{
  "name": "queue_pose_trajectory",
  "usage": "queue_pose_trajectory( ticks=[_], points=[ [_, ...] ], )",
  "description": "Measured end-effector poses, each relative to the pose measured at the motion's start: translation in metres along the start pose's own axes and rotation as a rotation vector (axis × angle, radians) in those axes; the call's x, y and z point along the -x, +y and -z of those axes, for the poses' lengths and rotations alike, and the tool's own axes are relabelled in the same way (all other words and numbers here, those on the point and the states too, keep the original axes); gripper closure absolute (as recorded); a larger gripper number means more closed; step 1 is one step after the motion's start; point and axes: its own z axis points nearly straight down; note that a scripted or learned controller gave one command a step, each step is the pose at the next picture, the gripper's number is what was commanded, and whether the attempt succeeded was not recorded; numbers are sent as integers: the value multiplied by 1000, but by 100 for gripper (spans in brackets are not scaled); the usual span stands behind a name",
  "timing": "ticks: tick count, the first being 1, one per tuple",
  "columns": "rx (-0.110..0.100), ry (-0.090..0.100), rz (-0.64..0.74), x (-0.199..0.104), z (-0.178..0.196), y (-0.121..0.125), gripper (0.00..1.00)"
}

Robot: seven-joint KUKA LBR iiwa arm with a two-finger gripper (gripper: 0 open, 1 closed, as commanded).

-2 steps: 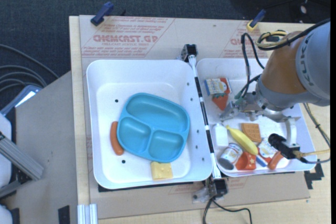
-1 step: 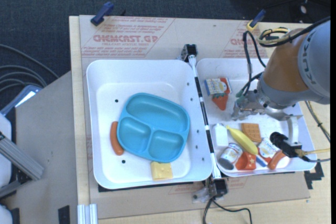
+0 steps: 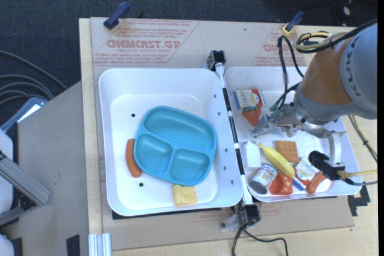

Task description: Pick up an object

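My gripper point(image 3: 264, 124) hangs low over the middle of the right bin point(image 3: 240, 78), at the end of the grey and orange arm that reaches in from the right. It sits just below a white and red carton point(image 3: 246, 99) and above a yellow banana point(image 3: 278, 159). A tan cracker point(image 3: 288, 150) lies right of the banana. A small can point(image 3: 261, 177) and a red piece point(image 3: 281, 184) rest near the bin's front edge. I see nothing lifted from the bin.
The left bin point(image 3: 111, 99) holds a blue divided plate point(image 3: 174, 145), a red sausage point(image 3: 132, 158) to its left and a yellow cheese wedge point(image 3: 185, 195) in front. A black divider rail point(image 3: 230, 123) runs between the bins.
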Motion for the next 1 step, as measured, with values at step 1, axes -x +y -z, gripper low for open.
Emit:
queue_pose_trajectory(
  ticks=[1],
  points=[
    [-1,0,2,-13,-19,50,0]
  ],
)
